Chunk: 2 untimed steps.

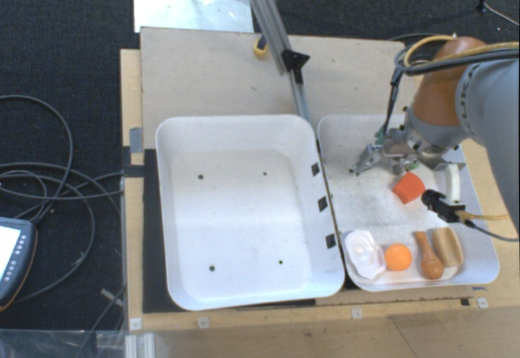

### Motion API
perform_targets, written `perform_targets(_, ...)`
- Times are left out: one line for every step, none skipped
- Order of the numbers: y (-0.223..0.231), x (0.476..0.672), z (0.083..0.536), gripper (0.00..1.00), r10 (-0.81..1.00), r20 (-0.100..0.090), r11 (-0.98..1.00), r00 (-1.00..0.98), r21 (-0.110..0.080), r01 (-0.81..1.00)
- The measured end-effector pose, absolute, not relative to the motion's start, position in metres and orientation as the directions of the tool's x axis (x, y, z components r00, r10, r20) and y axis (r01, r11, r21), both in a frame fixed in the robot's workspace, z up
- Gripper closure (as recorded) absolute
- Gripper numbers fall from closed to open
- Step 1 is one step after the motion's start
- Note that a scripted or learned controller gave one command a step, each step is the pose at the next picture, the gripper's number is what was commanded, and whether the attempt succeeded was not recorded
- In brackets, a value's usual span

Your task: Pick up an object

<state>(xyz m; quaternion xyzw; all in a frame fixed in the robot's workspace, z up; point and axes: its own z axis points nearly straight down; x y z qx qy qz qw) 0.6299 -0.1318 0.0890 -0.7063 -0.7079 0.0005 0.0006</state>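
My gripper [363, 163] hangs spread and empty, beside the red block [409, 187]; descending here risks closing on nothing.

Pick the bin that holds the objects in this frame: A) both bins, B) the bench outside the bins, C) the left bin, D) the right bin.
D: the orange block, the orange ball, the white piece and the tan pieces all lie in the right bin.
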Motion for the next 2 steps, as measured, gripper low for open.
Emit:
perform_targets(-0.132, 0.632, 0.102, 1.0, 1.0, 0.0, 0.003, -0.003, 0.004, 1.0)
perform_targets(-0.131, 0.632, 0.146, 1.0, 1.0, -0.001, 0.004, -0.004, 0.006, 1.0)
